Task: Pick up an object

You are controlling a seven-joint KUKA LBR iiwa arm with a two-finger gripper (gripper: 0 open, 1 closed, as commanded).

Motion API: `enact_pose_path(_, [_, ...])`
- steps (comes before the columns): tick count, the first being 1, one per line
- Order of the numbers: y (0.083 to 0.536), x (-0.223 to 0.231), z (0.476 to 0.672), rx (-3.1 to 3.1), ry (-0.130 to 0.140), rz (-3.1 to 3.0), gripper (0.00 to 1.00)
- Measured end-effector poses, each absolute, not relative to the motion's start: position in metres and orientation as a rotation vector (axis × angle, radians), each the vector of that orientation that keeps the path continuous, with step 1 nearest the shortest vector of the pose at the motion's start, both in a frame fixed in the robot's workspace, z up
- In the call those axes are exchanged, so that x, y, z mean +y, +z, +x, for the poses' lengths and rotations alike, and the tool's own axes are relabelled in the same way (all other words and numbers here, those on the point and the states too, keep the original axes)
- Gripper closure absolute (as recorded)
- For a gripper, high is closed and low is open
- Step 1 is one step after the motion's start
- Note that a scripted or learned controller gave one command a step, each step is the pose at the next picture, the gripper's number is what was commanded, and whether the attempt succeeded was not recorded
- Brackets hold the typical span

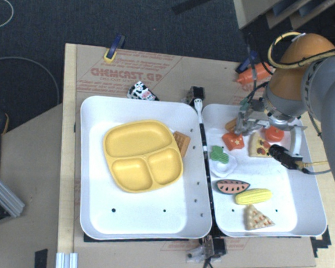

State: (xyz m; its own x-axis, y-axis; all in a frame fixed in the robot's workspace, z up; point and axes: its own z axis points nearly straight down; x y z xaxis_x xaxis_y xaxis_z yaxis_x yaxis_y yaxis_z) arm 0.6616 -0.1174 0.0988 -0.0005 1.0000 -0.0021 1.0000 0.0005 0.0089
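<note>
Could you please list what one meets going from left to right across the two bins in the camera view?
Yellow divided plate → green toy → watermelon slice → corn cob → right bin's far rim.

Both bins, the left bin [92, 200] and the right bin [306, 213], are white. The divided tray [142, 156] with 3 compartments is yellow. The waffle piece [182, 142] beside it is tan-brown. The watermelon slice [233, 186] is red with black seeds and a green rind. The corn cob [253, 196] is yellow. The pizza slice [258, 217] is tan with red spots. The strawberry [233, 141] is red. The green item [219, 154] rests on white. The arm's band [296, 66] is orange. The bench board [78, 93] is tan with red lettering.
</note>
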Motion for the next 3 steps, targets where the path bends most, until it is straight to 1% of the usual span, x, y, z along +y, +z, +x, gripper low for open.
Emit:
enact_pose_path(1, [0.144, -0.111, 0.663, 2.219, 0.006, 2.216, 1.0])
enact_pose_path(3, [0.228, -0.113, 0.668, 2.218, 0.007, 2.215, 1.0])
